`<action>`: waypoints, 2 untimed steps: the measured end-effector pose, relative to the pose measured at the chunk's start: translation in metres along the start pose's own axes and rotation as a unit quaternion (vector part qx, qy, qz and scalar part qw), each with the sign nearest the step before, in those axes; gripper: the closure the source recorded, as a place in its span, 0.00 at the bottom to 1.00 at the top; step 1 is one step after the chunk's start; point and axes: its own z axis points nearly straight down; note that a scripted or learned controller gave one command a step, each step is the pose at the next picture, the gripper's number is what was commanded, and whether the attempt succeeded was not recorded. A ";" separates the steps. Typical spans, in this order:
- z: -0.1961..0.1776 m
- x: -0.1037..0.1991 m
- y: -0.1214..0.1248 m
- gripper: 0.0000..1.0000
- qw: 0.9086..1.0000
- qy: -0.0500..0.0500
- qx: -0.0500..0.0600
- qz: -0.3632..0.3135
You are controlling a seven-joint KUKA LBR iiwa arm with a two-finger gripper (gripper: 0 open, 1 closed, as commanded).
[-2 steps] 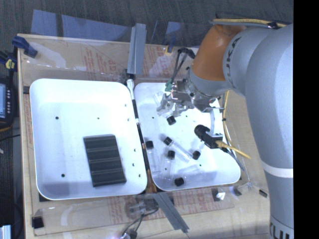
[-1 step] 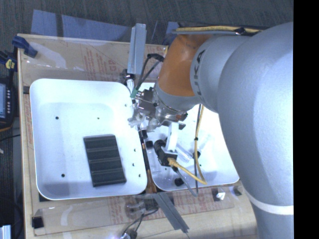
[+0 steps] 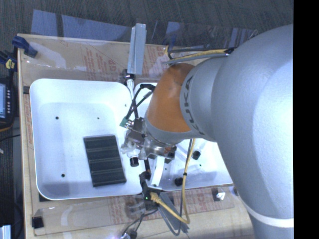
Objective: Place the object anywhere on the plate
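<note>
The grey arm hides most of the right side of the view, and its bulk covers nearly all of the right bin; just a white strip of that bin's floor and near wall shows below the wrist. What lies in the covered part cannot be told. The gripper sits low under the orange band, over the seam between the two bins, tangled among cables and fittings, and I cannot tell how far open it is or whether it has hold of anything.

The left bin is in plain sight. A dark ribbed slab, rectangular and lying flat, rests on its floor toward the near right corner, just beside the gripper but apart from it. It is the one loose thing to be seen. Three small dark dots mark the bin floor elsewhere.

Dark letters run along the edge of the orange band, a "K" and a "U" legible, the rest curving out of sight. Faint red print covers the bench around the bins, too pale and smeared to read. At the left edge a device with a screen is cut off by the frame
</note>
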 end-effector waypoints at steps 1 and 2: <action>-0.011 0.154 0.044 1.00 1.000 0.001 -0.001 0.028; -0.002 0.114 0.144 1.00 0.997 0.001 -0.002 -0.074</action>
